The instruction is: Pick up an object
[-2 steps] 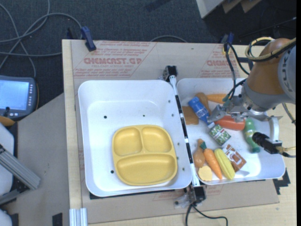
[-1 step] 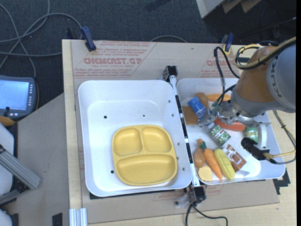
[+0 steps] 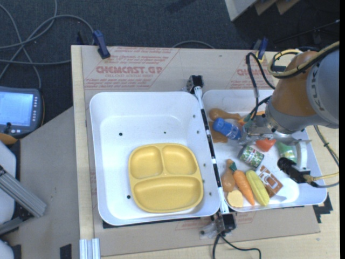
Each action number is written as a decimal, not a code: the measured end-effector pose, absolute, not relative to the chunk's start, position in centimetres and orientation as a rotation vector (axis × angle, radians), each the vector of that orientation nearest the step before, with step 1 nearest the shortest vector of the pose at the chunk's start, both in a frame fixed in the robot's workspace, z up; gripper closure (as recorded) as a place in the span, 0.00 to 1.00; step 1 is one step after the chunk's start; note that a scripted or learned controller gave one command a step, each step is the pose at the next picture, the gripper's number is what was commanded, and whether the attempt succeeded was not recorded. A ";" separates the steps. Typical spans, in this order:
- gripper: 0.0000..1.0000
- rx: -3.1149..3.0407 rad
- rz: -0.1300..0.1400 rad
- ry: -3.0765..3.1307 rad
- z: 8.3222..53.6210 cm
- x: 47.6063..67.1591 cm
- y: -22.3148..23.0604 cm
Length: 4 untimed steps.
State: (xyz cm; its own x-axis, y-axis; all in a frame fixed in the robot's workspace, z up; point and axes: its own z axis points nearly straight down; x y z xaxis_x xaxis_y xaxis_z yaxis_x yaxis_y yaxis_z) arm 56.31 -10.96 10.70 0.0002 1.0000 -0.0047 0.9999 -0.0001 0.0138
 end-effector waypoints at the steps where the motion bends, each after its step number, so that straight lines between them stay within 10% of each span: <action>1: 0.00 2.214 0.009 2.213 10.6 56.3 -10.9; 2: 0.00 2.227 -0.004 2.222 8.3 54.4 -12.3; 3: 1.00 2.219 0.004 2.219 9.6 54.7 -12.2; 4: 1.00 2.206 0.015 2.227 19.1 56.8 -5.4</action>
